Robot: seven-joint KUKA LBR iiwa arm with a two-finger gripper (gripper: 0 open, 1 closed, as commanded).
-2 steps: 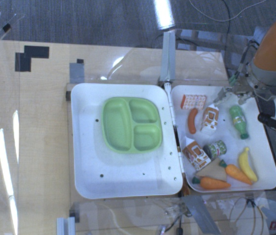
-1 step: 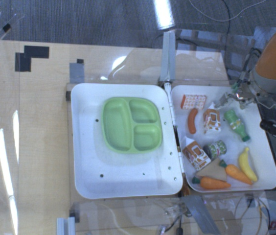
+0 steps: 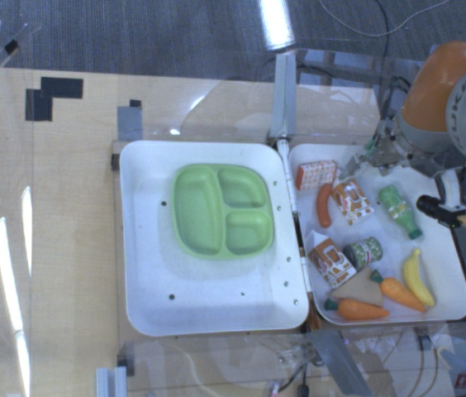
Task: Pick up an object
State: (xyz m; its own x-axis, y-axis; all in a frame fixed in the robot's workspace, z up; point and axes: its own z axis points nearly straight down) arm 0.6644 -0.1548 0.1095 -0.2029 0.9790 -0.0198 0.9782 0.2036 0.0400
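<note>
The right bin (image 3: 456, 304) holds several toy foods. At its far left lies a red and white carton (image 3: 316, 174), with a red sausage (image 3: 324, 205) and a second carton (image 3: 354, 202) just in front of it. A green bottle (image 3: 399, 211) lies mid-bin. Toward the front are a third carton (image 3: 332, 261), a green can (image 3: 366, 252), a banana (image 3: 417, 278), two carrots (image 3: 403, 294) (image 3: 362, 309) and a tan wedge (image 3: 357, 290). My gripper (image 3: 365, 159) hangs low over the bin's far side, just above the second carton, and nothing is seen in it.
The left bin (image 3: 146, 304) holds a green divided plate (image 3: 222, 212). A metal post (image 3: 283, 98) rises behind the gap between the bins. My arm's orange band (image 3: 452, 69) looms over the right bin's far right corner, and a black part (image 3: 441, 211) sticks out by the bottle.
</note>
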